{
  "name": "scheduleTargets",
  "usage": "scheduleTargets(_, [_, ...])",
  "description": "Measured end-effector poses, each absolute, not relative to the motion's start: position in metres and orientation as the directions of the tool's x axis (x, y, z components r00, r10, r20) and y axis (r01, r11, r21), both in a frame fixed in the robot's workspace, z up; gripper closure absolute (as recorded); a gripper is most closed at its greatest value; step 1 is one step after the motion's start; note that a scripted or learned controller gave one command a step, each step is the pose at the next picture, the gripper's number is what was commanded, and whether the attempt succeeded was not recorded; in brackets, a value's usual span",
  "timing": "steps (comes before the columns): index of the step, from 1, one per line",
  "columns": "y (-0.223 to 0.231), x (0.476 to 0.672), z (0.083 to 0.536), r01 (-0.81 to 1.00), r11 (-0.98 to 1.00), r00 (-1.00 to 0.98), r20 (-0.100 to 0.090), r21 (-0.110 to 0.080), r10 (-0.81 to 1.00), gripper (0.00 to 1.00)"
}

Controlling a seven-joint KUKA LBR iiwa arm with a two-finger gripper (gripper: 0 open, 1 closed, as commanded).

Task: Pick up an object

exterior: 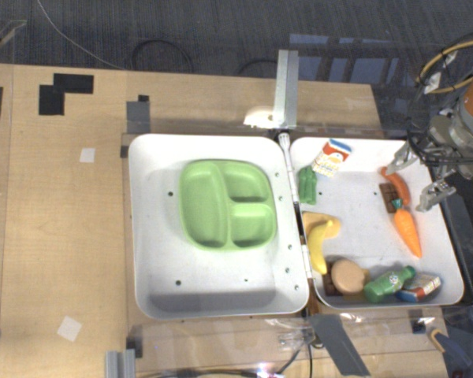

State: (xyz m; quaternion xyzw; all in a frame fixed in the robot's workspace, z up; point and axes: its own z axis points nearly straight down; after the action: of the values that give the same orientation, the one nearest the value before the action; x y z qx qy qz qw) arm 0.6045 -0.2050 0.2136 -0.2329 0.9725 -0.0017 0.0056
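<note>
In the camera view we see the arm coming in from the right, its hand hovering over the upper right part of the right bin. The two fingers stand apart, one tip near the top of a brown-and-orange object, the other just right of it, and nothing is clamped between them. Directly below lies a carrot, pointing down and to the right, close to the hand but not gripped. Along the right bin's left wall we find a green packet and a banana; a small white carton sits near the top. At the bottom edge rest a round tan object, a green bottle and a small blue-and-red item. The left bin carries a green divided tray. Both bins sit on the wooden worktop
</note>
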Motion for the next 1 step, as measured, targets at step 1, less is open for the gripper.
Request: scheduleTargets(1, [-0.2028,0.5932,0.0955,-0.557,0.830,-0.830,-0.002,0.003,-0.557,0.00])
